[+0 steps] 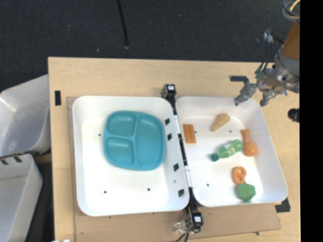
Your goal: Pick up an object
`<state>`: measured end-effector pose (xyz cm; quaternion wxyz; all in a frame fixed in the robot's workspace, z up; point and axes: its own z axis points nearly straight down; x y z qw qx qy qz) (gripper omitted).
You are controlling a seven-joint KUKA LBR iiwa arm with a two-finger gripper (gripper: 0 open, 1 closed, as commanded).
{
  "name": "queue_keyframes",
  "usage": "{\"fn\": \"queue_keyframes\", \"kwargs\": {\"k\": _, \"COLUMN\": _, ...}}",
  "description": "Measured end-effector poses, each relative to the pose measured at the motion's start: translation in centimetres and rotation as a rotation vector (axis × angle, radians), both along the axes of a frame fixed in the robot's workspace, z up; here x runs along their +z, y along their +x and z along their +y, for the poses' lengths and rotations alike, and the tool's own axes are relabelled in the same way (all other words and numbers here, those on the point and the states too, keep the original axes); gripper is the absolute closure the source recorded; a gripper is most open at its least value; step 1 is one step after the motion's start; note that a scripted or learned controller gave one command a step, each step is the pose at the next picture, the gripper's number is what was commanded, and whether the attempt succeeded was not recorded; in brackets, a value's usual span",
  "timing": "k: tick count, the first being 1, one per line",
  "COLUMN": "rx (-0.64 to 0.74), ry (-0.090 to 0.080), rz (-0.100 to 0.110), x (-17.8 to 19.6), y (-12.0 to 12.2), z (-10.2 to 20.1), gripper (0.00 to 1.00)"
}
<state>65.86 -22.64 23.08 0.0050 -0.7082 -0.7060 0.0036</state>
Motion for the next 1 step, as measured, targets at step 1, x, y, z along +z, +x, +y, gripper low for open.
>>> {"fn": "queue_keyframes", "kwargs": {"k": 1, "rx": 0.004, "ry": -0.004, "rz": -0.014, "x": 0.97, "y": 0.27, "z": 0.04, "gripper": 0.00}}
